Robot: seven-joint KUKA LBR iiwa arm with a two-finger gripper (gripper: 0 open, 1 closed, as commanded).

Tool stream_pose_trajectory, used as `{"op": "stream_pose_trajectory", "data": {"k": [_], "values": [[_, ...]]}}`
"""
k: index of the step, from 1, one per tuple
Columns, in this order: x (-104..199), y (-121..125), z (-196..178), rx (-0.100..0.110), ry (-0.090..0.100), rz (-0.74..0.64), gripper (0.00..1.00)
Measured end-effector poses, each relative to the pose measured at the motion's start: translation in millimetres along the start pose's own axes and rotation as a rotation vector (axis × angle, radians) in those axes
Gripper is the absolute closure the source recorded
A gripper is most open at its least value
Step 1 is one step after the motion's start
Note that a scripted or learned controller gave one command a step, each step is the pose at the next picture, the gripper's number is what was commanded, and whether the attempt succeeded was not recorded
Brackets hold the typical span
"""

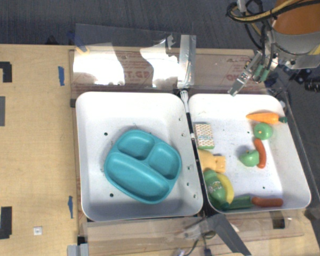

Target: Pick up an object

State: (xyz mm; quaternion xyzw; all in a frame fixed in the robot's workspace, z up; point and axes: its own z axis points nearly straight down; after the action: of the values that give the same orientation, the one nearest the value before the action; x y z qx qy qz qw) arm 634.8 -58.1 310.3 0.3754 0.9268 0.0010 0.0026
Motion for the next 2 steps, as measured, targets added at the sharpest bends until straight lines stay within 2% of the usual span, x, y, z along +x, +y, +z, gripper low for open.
{"op": "stream_pose_trajectory", "data": {"k": [1, 2], "values": [[-14, -27, -74, -0.002, -0.006, -0.199, 1.0], [-55, -57, -108, 0.0, -0.006, -0.469, 1.0]]}}
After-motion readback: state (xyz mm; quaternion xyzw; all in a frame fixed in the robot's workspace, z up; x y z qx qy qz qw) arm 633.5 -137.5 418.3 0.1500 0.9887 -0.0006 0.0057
